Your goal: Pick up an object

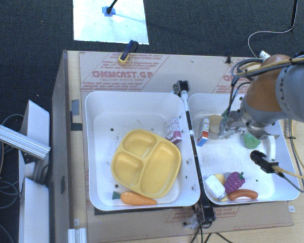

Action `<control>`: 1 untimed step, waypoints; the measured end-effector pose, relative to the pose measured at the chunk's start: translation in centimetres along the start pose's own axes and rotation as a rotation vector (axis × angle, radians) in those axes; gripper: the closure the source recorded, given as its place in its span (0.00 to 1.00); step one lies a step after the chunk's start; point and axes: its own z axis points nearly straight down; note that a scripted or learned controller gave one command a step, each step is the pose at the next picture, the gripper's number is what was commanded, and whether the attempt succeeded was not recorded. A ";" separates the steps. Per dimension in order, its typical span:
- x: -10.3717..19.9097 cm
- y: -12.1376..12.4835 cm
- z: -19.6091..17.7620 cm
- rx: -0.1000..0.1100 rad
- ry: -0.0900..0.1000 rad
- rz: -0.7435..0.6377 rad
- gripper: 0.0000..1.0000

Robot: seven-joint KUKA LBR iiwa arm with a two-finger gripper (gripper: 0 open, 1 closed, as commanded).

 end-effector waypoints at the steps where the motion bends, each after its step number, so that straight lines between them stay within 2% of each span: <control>1: -5.9 -3.1 0.8 0.012 0.001 0.002 1.00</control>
